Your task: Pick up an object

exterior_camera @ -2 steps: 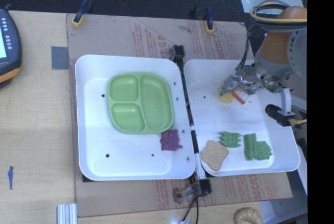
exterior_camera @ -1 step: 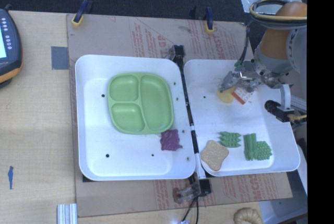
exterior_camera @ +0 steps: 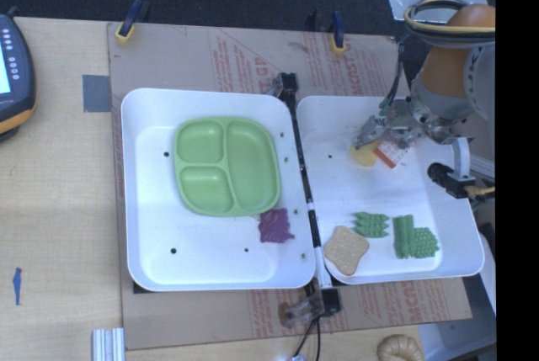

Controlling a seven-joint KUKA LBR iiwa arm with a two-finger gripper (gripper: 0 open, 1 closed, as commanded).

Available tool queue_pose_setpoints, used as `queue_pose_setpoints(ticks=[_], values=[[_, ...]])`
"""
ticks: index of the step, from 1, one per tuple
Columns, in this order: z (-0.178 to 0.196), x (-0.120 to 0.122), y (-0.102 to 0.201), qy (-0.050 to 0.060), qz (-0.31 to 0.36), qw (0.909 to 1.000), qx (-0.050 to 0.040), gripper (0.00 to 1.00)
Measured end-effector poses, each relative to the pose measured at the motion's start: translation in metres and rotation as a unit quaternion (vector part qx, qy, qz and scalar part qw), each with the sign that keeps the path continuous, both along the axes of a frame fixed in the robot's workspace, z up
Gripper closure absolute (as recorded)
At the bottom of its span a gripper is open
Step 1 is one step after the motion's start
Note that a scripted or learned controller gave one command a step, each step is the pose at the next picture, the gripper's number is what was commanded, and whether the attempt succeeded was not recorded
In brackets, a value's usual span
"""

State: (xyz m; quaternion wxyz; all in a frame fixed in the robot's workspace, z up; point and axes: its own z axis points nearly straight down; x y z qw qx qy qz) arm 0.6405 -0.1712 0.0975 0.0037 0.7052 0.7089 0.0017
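My gripper (exterior_camera: 384, 137) hangs low over the back part of the right bin (exterior_camera: 455, 267), with the arm reaching in from the right. Just under its left side lies a small yellow piece (exterior_camera: 364, 156). Beside that piece, on its right, is a small red and white object (exterior_camera: 388, 157). Both sit right at the gripper's tips, and I cannot tell whether either is touched. Toward the bin's front lie a tan, bread-like slice (exterior_camera: 345, 250) and two green toy vegetables (exterior_camera: 370, 224) (exterior_camera: 414, 238).
The left bin (exterior_camera: 143, 258) holds a green divided plate (exterior_camera: 227, 166) and a small purple object (exterior_camera: 275, 226) near the shared wall. A black divider (exterior_camera: 301, 174) runs between the bins. A handheld controller (exterior_camera: 13, 73) lies at the far left of the bench.
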Motion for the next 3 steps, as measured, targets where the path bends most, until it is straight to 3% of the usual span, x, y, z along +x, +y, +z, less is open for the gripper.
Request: queue_pose_setpoints(ticks=[2,3], values=[[-0.0003,0.0096,0.0038,0.002,-0.001,1.0,-0.0014,0.0],[0.0005,0.0031,0.012,-0.001,0.001,1.0,-0.0028,0.0]])
